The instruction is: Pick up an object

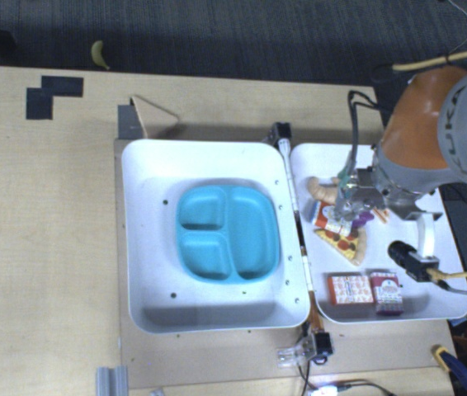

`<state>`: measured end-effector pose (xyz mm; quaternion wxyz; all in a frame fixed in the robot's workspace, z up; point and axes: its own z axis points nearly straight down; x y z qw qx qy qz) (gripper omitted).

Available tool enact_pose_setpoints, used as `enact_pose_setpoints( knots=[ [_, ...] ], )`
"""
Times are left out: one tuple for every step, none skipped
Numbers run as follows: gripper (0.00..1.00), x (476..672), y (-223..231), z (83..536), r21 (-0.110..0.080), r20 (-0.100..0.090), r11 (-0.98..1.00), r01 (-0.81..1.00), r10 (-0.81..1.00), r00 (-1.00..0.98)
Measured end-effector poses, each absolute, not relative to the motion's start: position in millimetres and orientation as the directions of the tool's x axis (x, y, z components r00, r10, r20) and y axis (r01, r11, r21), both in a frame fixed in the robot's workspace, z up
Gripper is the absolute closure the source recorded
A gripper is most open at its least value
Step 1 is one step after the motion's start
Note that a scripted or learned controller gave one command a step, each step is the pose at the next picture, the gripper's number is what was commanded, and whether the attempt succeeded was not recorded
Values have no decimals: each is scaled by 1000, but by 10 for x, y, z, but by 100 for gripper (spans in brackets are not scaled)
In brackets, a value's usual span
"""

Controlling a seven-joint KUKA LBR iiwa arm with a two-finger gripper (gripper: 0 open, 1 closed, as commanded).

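Bins [147,221] number two; one blue tray [227,233] is held in the left; finger [351,213] state cannot be told.

Your arm [456,130] is a bulky, rounded body in pale grey, and you can see a broad orange band [415,122] wrapped round it above the wrist. A thin black cable [354,130] loops up beside that band and runs down toward the claw [351,207]. The claw itself is small, metallic grey and blocky, too blurred for you to make out finer detail.
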<state>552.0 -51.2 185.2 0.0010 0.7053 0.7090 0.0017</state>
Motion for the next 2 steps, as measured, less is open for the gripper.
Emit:
enact_pose_setpoints(
  knots=[
    [0,5516,-518,1848,3,0,5,1000,1000,-5],
    [0,5415,-1059,1306,0,-1,3,1000,1000,-3]
  ],
)
